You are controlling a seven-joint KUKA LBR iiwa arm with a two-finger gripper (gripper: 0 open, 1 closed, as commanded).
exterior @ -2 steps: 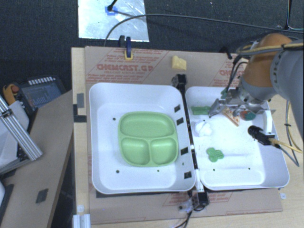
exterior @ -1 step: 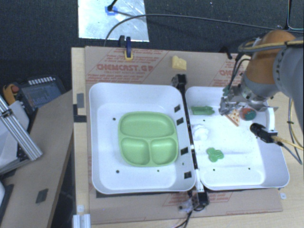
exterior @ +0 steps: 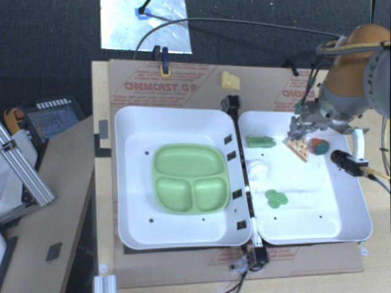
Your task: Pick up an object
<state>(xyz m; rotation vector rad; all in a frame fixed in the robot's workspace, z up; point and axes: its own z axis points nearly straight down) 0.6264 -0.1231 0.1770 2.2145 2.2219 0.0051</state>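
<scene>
Objects for picking lie in the right bin (exterior: 348, 224), as I see it from my station: a tan waffle-patterned piece (exterior: 297, 148) near the bin's far side, a round red and green item (exterior: 319, 145) just beside it to the right, a long green piece (exterior: 260, 141) to its left, and a smaller green lump (exterior: 276, 198) nearer the front. Something pale (exterior: 258, 171) sits between the two green pieces; I cannot make out what it is. My pincer (exterior: 299, 130) hangs right over the waffle-patterned piece, and I cannot tell whether it touches it. The left bin (exterior: 131, 224) carries a green divided plate (exterior: 189, 178) with three compartments. Beyond the bins, a small yellow block (exterior: 230, 80) rests on the cardboard (exterior: 263, 81) covering the tabletop
</scene>
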